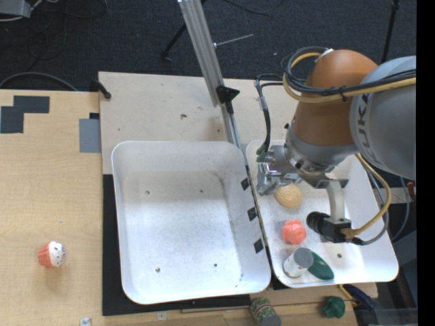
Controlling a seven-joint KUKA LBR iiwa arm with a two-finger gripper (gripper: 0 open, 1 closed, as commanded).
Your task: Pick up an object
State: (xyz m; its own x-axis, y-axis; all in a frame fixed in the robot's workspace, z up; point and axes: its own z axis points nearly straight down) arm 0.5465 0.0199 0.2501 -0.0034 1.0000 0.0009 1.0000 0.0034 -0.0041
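My gripper (270, 173) hangs over the upper left part of the right bin (370, 263), just left of a beige potato-shaped object (289, 195). The arm's orange band and grey wrist cover most of it from above. Below the beige object lies an orange-red ball (293, 231). Near the bin's front sit a white cup-like piece (296, 263) and a green object (319, 269), touching each other. Nothing shows between the fingers.
The left bin (136, 182) lies beside the right one, with black clips along the shared edge. A slanted aluminium bar (204, 46) rises behind the bins. An orange-and-white toy (51, 254) lies on the wooden bench at left. Two dark green things (333, 307) sit in front of the bins.
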